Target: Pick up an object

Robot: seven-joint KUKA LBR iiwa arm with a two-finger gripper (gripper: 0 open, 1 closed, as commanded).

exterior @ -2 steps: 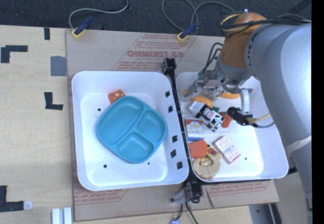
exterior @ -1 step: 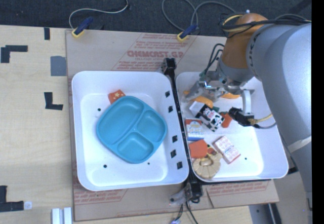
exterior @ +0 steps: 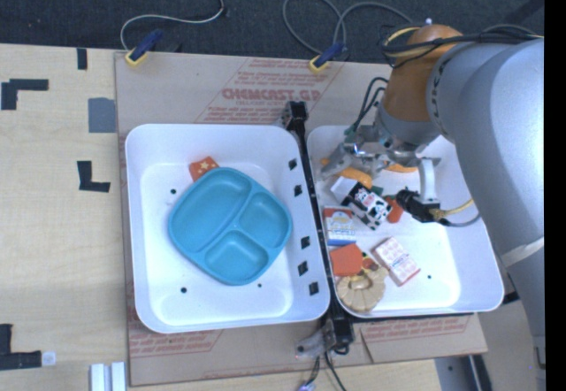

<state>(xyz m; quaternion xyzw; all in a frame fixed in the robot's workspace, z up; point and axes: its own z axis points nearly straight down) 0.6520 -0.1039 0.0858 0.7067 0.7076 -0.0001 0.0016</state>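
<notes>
My gripper hangs low over the back left part of the right bin, below the orange band of the arm. Just under it lies an orange piece, with a black-and-white toy in front of that. Further forward sit a small printed card, a red square, a pink box and a round tan item. Whether anything sits in the gripper is hidden by the wrist.
The left bin holds a blue divided plate with a small orange block tucked behind it. A black divider strip runs between the bins. Cables and two clamps lie behind the bench.
</notes>
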